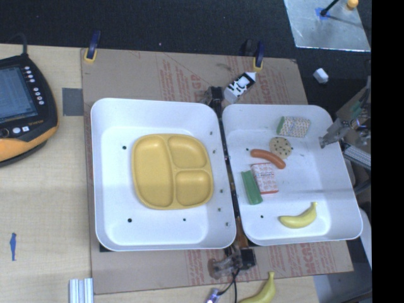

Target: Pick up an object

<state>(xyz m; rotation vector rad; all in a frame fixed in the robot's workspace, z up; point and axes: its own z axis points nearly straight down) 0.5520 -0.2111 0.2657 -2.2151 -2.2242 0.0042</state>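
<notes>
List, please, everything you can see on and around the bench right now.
bins: 2, white, side by side on the cardboard
tray: 1, yellow, three compartments, in left bin
bananas: 2, yellow, one in right bin near front, one on the bench below the bins
sausage: 1, red, right bin
green bar: 1, right bin
packet: 1, red and white, beside the bar
cookie: 1, tan, right bin
speckled pack: 1, pale, right bin, back
pendant: 1, orange and black, far left
clamps: 2, blue and yellow, back edge of cardboard
gripper: 1, grey, over right bin's right edge
</notes>
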